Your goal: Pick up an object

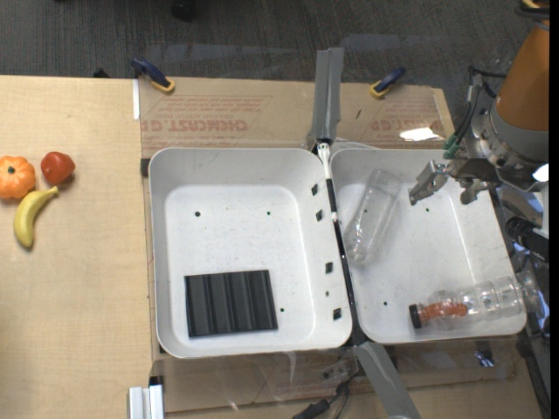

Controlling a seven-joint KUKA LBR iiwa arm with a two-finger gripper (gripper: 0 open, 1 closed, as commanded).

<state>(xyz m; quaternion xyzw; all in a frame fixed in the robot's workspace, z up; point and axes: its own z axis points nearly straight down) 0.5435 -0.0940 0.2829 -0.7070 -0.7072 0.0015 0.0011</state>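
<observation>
Your gripper [447, 183] hangs over the upper right part of the right bin [489, 326], its two fingers spread apart with nothing between them. The nearest candidates lie in that same bin: a clear plastic bottle [371, 215] lying at a slant near the bin's left wall, left of the gripper and below it in the picture, and a second clear bottle with a red label [463, 305] lying on its side along the lower edge. The left bin [166, 260] has a black ribbed tray [231, 302] lying flat in its lower part, well apart from the arm. Watch for a few risks. Both bottles are round and smooth, so, as I judge it, a closing pinch off their centre line could squirt them sideways or roll them away. The clear one sits near the wall and the divider, where a finger might strike the rim on the way down. Light plastic may also crush and slip once lifted
</observation>
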